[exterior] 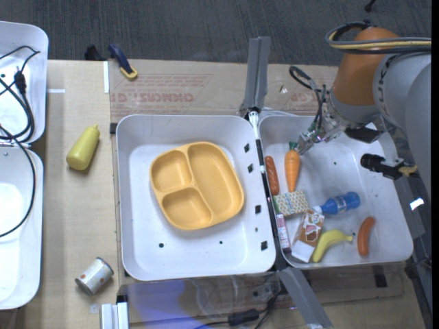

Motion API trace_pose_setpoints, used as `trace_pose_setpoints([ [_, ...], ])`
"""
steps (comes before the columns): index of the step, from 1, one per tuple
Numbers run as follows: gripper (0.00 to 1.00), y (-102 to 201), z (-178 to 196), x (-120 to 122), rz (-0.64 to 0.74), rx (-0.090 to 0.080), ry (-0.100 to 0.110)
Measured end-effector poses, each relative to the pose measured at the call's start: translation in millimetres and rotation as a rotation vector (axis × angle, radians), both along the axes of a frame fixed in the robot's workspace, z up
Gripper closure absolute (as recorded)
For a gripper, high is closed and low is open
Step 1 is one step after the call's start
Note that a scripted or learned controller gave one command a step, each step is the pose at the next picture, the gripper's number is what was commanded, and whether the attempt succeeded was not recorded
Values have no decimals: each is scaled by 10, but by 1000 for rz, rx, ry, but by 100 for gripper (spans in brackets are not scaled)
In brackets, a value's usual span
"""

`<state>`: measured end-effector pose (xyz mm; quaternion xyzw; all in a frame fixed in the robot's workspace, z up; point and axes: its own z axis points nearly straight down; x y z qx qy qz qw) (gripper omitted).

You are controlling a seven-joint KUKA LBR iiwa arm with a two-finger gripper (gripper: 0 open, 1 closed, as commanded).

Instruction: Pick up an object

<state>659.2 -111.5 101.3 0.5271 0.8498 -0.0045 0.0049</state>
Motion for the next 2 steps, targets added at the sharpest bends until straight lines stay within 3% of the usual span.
trace_pose_setpoints([
  [1,100,517,1293,5,-30,11,3],
  [2,0,516,1286,3,-30,11,5],
])
